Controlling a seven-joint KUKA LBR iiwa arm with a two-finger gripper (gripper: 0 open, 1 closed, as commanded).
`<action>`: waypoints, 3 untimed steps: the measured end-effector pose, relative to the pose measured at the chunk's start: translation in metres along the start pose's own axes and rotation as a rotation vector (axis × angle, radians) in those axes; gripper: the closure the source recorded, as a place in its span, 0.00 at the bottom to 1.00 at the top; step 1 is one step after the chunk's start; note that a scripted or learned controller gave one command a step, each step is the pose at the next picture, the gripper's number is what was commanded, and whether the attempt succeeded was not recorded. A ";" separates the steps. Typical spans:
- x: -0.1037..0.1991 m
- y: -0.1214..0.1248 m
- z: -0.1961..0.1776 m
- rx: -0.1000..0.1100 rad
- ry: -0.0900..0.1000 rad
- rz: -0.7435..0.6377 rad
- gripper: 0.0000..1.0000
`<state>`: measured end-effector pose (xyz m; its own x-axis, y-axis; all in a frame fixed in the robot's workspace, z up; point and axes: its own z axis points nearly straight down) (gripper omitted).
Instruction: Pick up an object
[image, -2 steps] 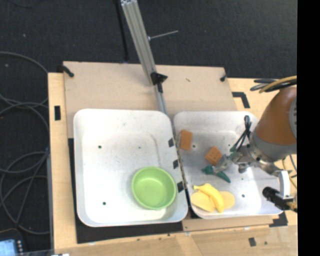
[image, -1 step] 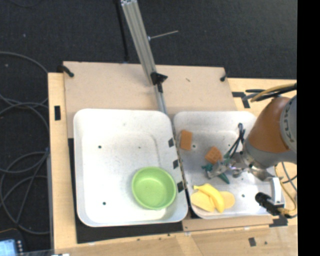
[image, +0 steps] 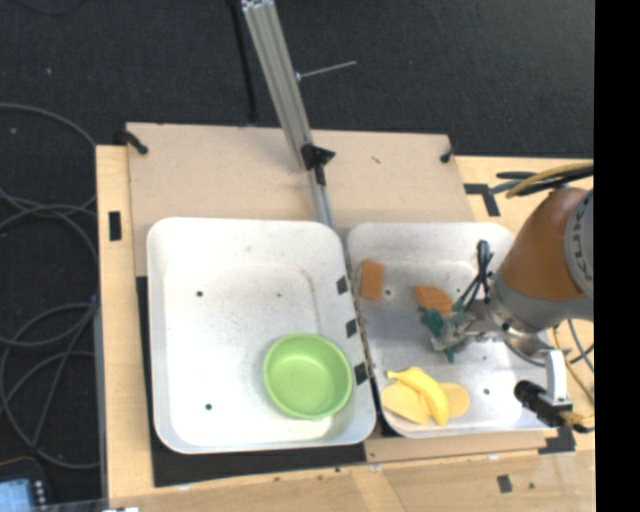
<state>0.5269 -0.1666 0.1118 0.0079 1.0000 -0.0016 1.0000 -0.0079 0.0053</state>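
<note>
Two shallow white bins sit side by side on the bench, and between them they hold five loose things. The left bin (image: 200, 270) carries just one: a green bowl (image: 308, 375), upright, resting toward the bin's 5 o'clock corner close to the wall shared with its neighbour. The right bin (image: 400, 245) carries the other four. Nearest the shared wall, at about 10 o'clock from that bin's middle, lies one small orange-brown block (image: 371, 280). A second orange-brown block (image: 433, 298) lies near the bin's middle, at roughly 4 o'clock from the first and well apart from it. At the bin's 6 o'clock edge sit one yellow banana (image: 425, 390) and, touching it and partly under it, one pale yellow flat piece (image: 452, 402). The arm (image: 545, 262), grey with its orange band, comes in from 3 o'clock, and its gripper (image: 447, 335) hangs over the right bin just at 5 o'clock from the second block and at 12 o'clock from the banana. The dark green fingers (image: 433, 322) point down toward the bin floor, but how far apart they stand and whether anything sits between them cannot be told from this slant.
</note>
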 end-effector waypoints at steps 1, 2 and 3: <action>-0.010 0.007 -0.057 -0.002 -0.001 -0.007 1.00; -0.011 0.010 -0.122 -0.004 -0.002 -0.011 1.00; -0.012 0.011 -0.119 0.003 -0.001 -0.012 1.00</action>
<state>0.5368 -0.1789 0.2307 -0.0044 1.0000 -0.0024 1.0000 0.0044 0.0023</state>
